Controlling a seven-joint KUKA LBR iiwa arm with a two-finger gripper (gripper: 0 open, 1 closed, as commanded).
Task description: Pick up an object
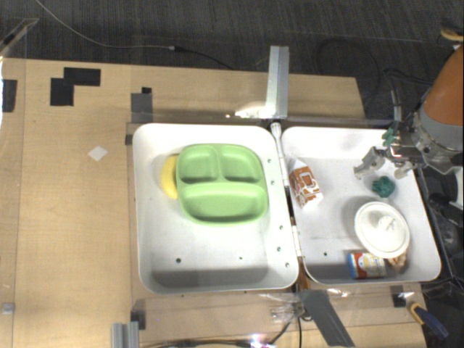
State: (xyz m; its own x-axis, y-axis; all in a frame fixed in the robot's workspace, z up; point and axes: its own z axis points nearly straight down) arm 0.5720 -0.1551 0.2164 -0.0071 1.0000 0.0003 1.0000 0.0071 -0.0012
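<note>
Hovering over the right bin, the gripper has its fingers spread, nothing between them. Small teal object sits just below the fingertips, apart from the white lidded bowl. Best move: centre over the teal piece, descend straight, close low so it doesn't squirt out. Green divided tray in the left bin isn't the target.

The pale wooden bench looks matt. Both shallow white plastic bins appear smooth; the green divided plastic tray is faintly glossy, the round white lidded container shinier.
</note>
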